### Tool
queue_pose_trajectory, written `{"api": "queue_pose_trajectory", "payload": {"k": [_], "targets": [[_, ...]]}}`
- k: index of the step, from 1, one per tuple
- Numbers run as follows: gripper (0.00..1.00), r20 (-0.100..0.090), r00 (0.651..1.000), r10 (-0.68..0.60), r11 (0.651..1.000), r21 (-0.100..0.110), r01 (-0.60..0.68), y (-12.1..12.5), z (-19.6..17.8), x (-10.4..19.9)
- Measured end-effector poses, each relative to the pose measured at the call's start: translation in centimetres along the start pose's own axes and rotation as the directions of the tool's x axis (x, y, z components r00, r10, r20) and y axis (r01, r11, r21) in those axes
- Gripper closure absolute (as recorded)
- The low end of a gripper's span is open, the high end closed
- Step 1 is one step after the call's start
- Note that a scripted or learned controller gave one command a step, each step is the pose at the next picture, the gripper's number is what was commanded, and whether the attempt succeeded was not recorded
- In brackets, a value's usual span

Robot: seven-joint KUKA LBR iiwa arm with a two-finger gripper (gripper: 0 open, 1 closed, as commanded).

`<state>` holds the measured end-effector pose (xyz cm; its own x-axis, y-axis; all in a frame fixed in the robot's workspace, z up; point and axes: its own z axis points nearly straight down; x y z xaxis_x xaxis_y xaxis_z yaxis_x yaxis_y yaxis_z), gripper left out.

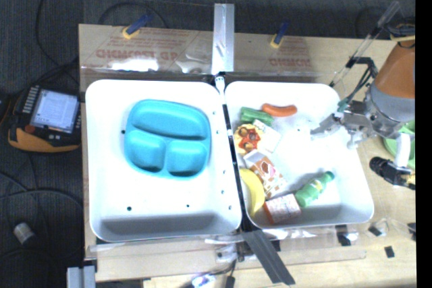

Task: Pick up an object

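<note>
My gripper (pixel 341 121) hangs at the right edge of the frame, above the right rim of the right bin (pixel 351 202), and nothing sits in it; whether it is spread or closed I cannot tell from this slant. So the pick is not yet made. Everything I might take lies in the lower-left and upper-left parts of that bin: a green bottle (pixel 314 189) toward the bottom, a yellow banana (pixel 253 189) against the left wall, small printed packets (pixel 264 168) between them, and an orange sausage-like piece (pixel 279 108) with a green item (pixel 255 114) near the top. The left bin (pixel 108 212) holds a blue divided tray (pixel 166 138). I judge that choosing a target, descending and closing all remain.
</note>
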<state>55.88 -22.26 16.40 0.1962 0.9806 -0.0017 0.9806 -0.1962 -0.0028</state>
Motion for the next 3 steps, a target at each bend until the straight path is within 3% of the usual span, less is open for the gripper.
{"api": "queue_pose_trajectory", "payload": {"k": [1, 2, 3], "targets": [[0.00, -0.001, 0.999, 0.047, 0.999, 0.003, -0.047, -9.4, -1.7, 8.0], [0.00, 0.000, 1.000, -0.010, 1.000, 0.001, 0.010, -9.0, -6.6, 6.1], [0.00, -0.007, 0.996, 0.088, 0.996, -0.034, -0.088, -8.8, 5.1, 10.4]]}}
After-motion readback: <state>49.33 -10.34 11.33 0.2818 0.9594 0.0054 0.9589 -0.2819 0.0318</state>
